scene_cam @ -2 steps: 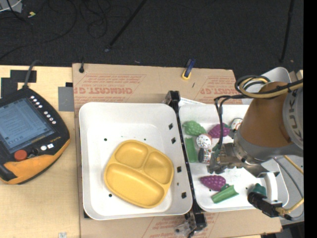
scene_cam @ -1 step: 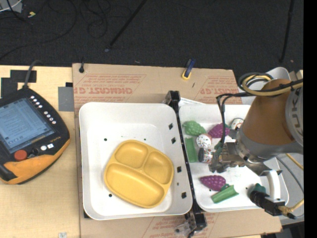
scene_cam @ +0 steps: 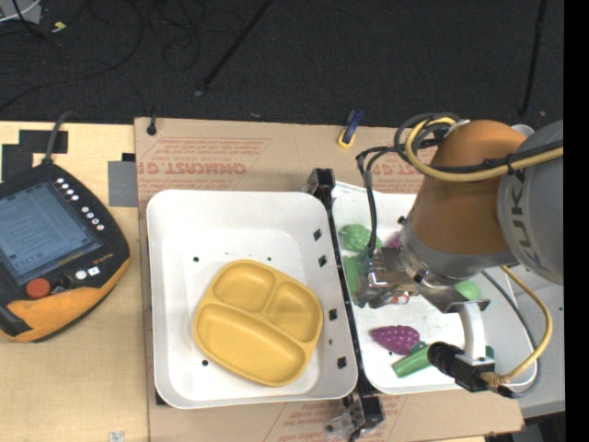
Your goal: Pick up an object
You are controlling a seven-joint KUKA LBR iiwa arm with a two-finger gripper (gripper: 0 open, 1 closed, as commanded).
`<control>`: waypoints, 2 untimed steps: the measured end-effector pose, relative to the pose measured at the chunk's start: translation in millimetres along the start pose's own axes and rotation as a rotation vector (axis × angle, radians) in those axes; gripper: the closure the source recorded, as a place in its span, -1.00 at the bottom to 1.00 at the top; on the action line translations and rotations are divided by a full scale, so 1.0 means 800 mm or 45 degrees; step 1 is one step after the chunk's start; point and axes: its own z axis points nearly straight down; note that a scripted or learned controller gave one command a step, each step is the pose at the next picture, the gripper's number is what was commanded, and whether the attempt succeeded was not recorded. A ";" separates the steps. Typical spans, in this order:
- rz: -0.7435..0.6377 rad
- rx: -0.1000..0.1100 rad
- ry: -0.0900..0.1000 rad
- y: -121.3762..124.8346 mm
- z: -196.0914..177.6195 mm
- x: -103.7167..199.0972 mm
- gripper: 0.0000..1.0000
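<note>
My gripper (scene_cam: pixel 377 284) is low in the right bin (scene_cam: pixel 515 325), near its left wall, under the grey arm and its orange band. A pale green leafy piece (scene_cam: pixel 353 238) lies just behind the gripper. In front of the gripper rests a purple bunch of grapes (scene_cam: pixel 396 337), with a green stick-shaped piece (scene_cam: pixel 410 363) beside it at the bin's front edge. Another green piece (scene_cam: pixel 467 290) peeks out to the right of the wrist. The arm hides much of this bin's floor.
The left bin (scene_cam: pixel 184 228) holds a yellow divided plate (scene_cam: pixel 258 331). A tablet-like pendant (scene_cam: pixel 51 247) with an orange underside lies on the bench at far left. A black divider (scene_cam: pixel 336 284) runs between the bins.
</note>
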 end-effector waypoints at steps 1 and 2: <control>0.012 -0.009 -0.005 0.000 -0.132 -0.039 1.00; 0.005 0.004 -0.004 0.000 -0.148 0.034 1.00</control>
